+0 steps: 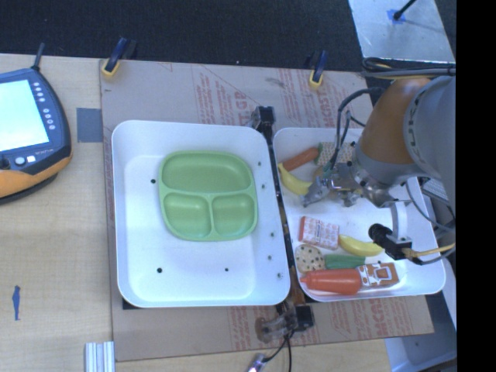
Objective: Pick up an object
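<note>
We are seeing the gripper [329, 186] hanging low in the right bin [431, 285], just beside a yellow banana [294, 181]; we cannot tell how the jaws are standing. The left bin [136, 273] is carrying a green tray [208, 194].

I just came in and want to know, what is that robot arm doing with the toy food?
The robot arm's gripper is reaching into the right bin, down among toy food near a yellow banana and an orange carrot. I can't tell if it has grabbed anything yet. The left bin holds a green divided plate.
</note>
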Tool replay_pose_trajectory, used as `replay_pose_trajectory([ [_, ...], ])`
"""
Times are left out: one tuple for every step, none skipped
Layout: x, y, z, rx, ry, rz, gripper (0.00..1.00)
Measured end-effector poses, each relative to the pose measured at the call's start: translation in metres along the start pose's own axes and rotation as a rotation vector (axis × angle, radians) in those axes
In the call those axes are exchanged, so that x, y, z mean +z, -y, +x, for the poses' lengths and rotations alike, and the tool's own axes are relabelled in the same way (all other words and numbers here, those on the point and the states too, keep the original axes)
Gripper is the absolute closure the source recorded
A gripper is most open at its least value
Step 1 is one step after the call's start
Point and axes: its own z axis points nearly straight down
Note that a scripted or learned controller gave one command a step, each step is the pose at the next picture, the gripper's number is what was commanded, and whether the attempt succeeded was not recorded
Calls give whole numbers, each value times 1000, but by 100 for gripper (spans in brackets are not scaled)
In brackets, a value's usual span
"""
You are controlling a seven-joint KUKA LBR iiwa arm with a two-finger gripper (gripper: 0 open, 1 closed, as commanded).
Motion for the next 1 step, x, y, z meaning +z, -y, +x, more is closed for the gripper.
replay_pose_trajectory([
  [-1, -49, 13, 1, 0, 0, 0],
])
